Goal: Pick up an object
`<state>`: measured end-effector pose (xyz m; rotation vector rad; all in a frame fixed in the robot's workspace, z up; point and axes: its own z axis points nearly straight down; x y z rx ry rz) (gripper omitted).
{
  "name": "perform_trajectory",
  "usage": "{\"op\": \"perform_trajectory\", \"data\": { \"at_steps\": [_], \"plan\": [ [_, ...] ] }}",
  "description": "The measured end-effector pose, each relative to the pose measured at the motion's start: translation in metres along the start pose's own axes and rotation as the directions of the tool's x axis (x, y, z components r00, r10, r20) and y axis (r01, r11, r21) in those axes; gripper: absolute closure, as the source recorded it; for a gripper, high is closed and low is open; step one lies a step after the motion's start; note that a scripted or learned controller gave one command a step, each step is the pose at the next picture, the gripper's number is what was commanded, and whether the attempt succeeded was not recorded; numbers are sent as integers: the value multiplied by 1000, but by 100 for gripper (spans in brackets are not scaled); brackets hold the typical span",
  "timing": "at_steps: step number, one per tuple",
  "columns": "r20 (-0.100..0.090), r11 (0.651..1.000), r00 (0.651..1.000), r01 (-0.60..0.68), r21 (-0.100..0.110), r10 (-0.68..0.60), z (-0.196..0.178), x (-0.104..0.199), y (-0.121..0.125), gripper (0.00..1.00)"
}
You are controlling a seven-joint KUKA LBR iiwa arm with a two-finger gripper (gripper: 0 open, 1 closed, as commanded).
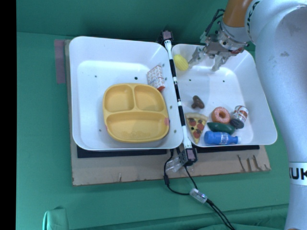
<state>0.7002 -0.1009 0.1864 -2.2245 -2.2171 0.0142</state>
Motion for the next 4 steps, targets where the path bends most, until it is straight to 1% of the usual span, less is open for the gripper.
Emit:
{"op": "perform_trajectory", "data": {
  "at_steps": [1,3,4],
  "plan": [
    [5,1000,1000,-1,0,1,0,1,0,0],
    [5,1000,1000,-1,0,1,0,1,0,0],
    [-9,1000,1000,-2,-9,2,-19,6,3,100]
  ]
}}
